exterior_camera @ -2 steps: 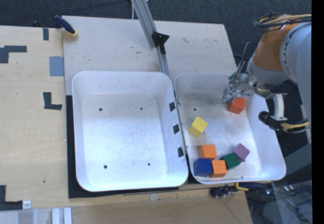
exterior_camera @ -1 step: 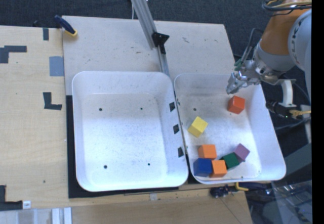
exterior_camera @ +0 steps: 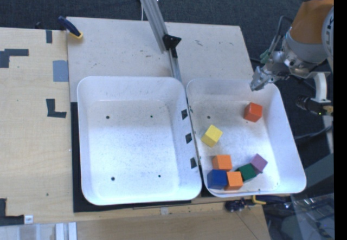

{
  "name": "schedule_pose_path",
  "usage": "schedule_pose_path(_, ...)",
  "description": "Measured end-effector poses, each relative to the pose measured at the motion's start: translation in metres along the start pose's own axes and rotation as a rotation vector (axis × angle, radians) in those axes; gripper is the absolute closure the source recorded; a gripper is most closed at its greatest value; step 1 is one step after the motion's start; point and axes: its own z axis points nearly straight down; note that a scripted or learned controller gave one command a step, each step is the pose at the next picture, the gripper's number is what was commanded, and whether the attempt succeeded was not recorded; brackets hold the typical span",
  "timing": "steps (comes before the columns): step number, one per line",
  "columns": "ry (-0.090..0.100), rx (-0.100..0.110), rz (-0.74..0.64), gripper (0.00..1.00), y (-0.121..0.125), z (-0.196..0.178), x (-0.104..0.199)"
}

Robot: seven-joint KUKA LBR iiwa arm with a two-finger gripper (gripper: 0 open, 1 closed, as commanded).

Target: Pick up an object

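Two shallow white bins sit side by side on a table [exterior_camera: 124, 52], seen from above at a slant. The left bin [exterior_camera: 87, 125] shows a speckled white floor. The right bin [exterior_camera: 287, 136] holds seven small blocks.

Nearest the viewer, five blocks cluster at the front of the right bin: one blue block [exterior_camera: 217, 179], one orange block [exterior_camera: 235, 180] just beside it, a second orange block [exterior_camera: 221, 162] right behind them, one green block [exterior_camera: 247, 172], and one purple block [exterior_camera: 259, 162] touching the green one. Farther back, one yellow block [exterior_camera: 212, 135] lies apart near the bin's left wall. Beyond it, one red-orange block [exterior_camera: 252, 111] sits alone.

Farthest back, the claw [exterior_camera: 258, 83] hangs at the right bin's far rim, nothing between its fingers. I cannot tell whether they are apart or together.
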Motion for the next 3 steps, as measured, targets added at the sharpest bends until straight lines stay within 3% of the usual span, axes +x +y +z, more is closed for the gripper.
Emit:
schedule_pose_path(1, 0.0, 0.0, 0.0, 1.0, 0.002, -0.054, 0.0)
schedule_pose_path(3, 0.003, 0.008, -0.004, 1.0, -0.013, -0.037, 0.105)
